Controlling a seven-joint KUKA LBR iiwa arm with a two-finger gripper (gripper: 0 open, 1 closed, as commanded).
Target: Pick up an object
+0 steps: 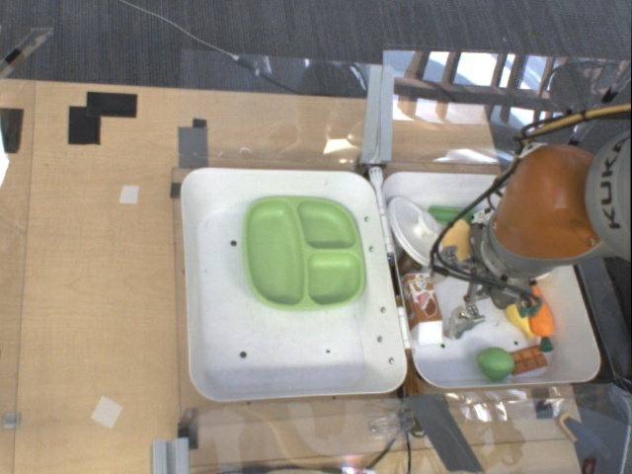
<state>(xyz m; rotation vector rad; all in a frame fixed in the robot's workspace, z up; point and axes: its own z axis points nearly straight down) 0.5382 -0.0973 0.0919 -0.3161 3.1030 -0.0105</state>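
Gripper [466, 319]: low in right bin [583, 358] | fingers: state cannot be told | green object [496, 363]: on bin floor, just below-right of gripper, apart | green plate [301, 252]: left bin [212, 294]

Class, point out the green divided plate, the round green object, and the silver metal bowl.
Green divided plate [301, 252], camera view: central ridge.
Round green object [496, 363], camera view: its top.
Silver metal bowl [413, 227], camera view: inner surface.

One fixed camera looks down slantwise on both bins [197, 294], fairly close.
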